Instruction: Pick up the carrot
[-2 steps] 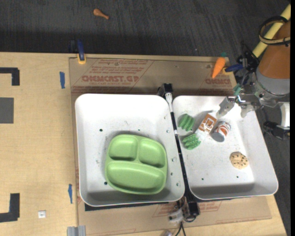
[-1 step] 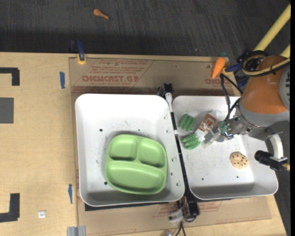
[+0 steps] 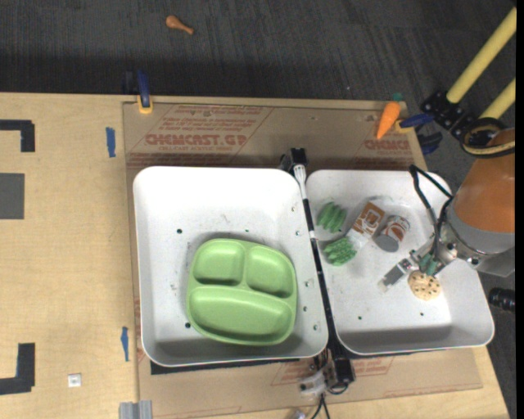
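Observation:
The carrot [image 3: 386, 121], small and orange with a green top, lies on the brown board behind the right bin [image 3: 467, 323], near a blue clamp. My gripper [image 3: 412, 268] is low inside the right bin, toward its right side, right by a round tan cracker-like piece [image 3: 423, 285]. It is far in front of the carrot and not touching it. The grey arm with its orange band [image 3: 490, 200] reaches in from the right and hides the bin's right wall.
The right bin also holds two green ridged pieces [image 3: 334, 232] and a brown-and-white can [image 3: 381, 224]. A green divided plate [image 3: 242, 290] sits in the left bin [image 3: 155, 245]. Yellow poles [image 3: 488, 49] stand at the back right. A small orange item [image 3: 178, 24] lies on the dark floor.

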You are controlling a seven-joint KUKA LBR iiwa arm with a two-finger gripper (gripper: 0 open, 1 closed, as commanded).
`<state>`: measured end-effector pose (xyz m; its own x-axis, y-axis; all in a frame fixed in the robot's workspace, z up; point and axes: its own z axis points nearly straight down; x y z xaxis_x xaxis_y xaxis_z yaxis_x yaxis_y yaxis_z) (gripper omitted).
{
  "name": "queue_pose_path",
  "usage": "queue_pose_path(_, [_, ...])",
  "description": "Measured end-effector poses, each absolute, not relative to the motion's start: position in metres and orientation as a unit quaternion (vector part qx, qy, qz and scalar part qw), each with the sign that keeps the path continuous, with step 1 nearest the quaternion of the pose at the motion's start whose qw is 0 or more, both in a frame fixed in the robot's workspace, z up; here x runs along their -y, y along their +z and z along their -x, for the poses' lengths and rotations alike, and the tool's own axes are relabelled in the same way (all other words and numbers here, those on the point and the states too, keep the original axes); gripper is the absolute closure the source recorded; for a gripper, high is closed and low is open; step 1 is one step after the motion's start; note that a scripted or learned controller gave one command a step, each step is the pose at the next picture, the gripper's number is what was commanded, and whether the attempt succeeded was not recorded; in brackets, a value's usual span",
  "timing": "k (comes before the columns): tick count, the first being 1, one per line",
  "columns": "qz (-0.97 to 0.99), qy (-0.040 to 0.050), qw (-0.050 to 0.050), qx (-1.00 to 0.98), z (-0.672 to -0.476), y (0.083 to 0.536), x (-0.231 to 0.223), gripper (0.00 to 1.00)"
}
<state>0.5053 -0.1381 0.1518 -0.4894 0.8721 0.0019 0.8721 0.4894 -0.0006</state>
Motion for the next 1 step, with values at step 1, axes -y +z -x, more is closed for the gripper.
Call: queue_pose_path(1, [0.409, -0.0004, 0.001, 0.913, -0.4818, 0.1156, 0.1852, 0.00])
